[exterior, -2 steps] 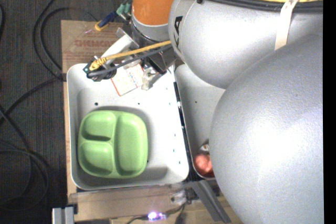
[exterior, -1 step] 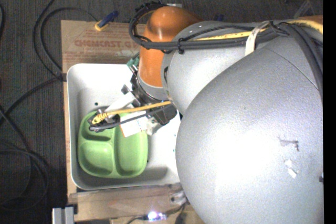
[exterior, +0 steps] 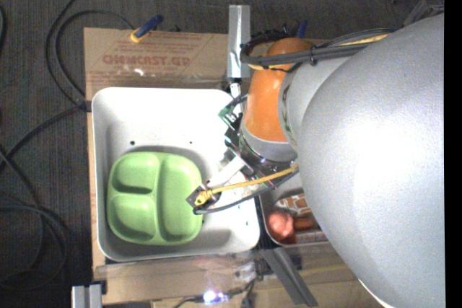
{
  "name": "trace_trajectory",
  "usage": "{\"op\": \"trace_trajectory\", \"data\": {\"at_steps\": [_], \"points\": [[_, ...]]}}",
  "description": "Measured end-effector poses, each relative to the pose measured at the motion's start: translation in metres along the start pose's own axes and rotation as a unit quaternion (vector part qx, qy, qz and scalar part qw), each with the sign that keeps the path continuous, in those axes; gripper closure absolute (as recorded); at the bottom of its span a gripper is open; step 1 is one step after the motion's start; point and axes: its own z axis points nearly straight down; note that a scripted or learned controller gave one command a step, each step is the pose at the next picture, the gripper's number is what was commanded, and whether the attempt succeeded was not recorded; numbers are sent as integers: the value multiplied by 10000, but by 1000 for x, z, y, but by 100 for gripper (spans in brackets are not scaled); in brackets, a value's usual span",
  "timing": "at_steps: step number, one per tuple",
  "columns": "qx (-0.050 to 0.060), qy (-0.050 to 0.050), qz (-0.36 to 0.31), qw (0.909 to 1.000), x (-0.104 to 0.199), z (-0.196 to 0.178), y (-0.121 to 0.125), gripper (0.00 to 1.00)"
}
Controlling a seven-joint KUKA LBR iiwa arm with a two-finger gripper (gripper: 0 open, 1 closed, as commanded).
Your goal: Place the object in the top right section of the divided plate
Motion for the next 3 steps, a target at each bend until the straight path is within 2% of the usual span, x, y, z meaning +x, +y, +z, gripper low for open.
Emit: {"op": "trace_trajectory", "data": {"at_steps": [1, 2, 3], "points": [[8, 70, -2106, 9775, 29, 101, -36, 100], [3, 15, -2843, 9587, -14, 29, 20, 100], [3, 15, -4330, 9014, 22, 20, -20, 100]]}}
